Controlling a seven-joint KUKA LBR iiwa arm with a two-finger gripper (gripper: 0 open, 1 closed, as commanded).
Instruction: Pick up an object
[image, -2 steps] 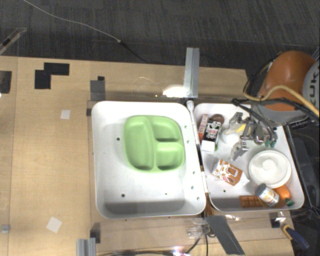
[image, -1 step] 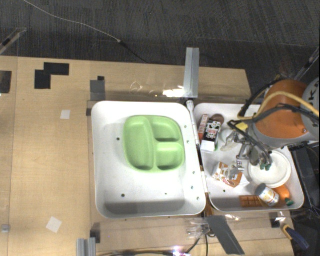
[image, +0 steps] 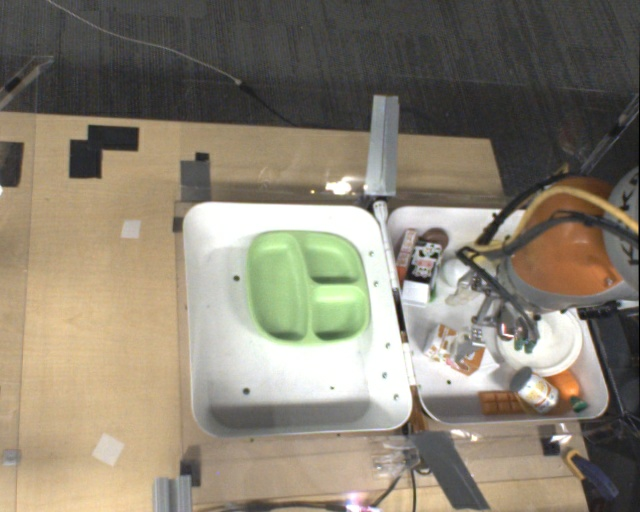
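Left bin (image: 215, 300): green divided plate (image: 305, 285) lying flat, nowhere near my reach rn. Right bin (image: 600, 395): small printed box (image: 422, 260) against the left wall, then an orange-and-white packet (image: 452, 348) mid-floor. My gripper (image: 490, 328) hangs just right of that packet, over it or nearly so. Whether I'm open or shut, can't tell: too much cable and metal blurred together. Packet's my likeliest pick imo, slightly left and toward the near rim. Further right: white lid (image: 545, 340), a small bottle (image: 535, 390).

Arm (image: 565, 250): orange band, black/yellow cables, metal wrist.
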